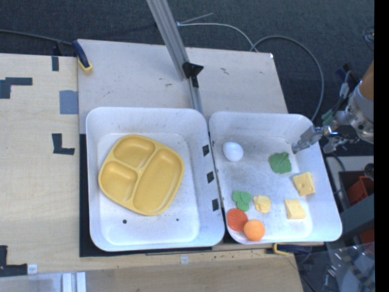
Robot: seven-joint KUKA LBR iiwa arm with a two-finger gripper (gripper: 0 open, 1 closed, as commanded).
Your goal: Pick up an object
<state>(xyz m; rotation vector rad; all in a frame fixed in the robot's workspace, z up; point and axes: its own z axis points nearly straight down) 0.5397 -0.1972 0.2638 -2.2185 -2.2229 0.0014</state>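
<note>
The right bin [261,124] holds several toy foods: a white egg [233,151], a green leafy piece [280,162], two yellow cheese blocks [303,184] [295,209], a small green piece [242,198], a small yellow piece [262,203], a red round piece [236,218] and an orange ball [254,229]. My gripper [317,141] hangs over the bin's far right corner, up and to the right of the green leafy piece. It is open with nothing between its fingers.
A yellow three-compartment plate [141,173] lies in the left bin [146,115]. A slanted metal pole [172,35] rises behind the bins. Cables run across the dark floor at the back right.
</note>
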